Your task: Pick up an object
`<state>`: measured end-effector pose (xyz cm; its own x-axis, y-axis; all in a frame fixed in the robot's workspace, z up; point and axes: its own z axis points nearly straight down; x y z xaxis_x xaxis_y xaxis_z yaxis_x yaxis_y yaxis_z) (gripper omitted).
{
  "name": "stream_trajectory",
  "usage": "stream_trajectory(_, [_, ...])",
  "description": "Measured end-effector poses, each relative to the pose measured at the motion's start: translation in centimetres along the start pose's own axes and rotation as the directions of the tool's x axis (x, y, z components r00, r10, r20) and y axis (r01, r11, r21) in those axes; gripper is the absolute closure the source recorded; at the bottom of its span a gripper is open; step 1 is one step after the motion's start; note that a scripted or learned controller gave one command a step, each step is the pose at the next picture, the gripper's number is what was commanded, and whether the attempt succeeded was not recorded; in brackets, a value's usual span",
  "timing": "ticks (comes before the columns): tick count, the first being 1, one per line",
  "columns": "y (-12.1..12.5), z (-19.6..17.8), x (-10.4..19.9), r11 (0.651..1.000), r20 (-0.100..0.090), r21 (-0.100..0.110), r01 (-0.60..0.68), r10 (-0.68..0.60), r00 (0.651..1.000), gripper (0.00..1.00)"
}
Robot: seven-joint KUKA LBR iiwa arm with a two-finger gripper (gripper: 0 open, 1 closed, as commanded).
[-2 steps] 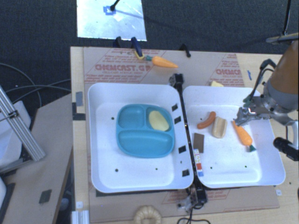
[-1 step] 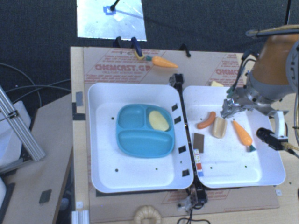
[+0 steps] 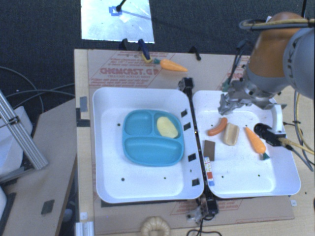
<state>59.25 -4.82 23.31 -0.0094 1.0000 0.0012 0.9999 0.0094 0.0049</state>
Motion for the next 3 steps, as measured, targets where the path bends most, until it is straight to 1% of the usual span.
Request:
stream_trajectory(1, [1.8,-0.1,4.6,1.000,0.000,0.001,-0.001,0.001,1.000,1.00])
stream_trajectory(2, [2.3,-0.1,4.5,1.000,0.002,0.002,-0.003,0.003,1.000,1.00])
stream_trajectory(3, [2.8,1.6,5.0,1.000,0.002,0.004,-0.003,0.003,1.000,1.00])
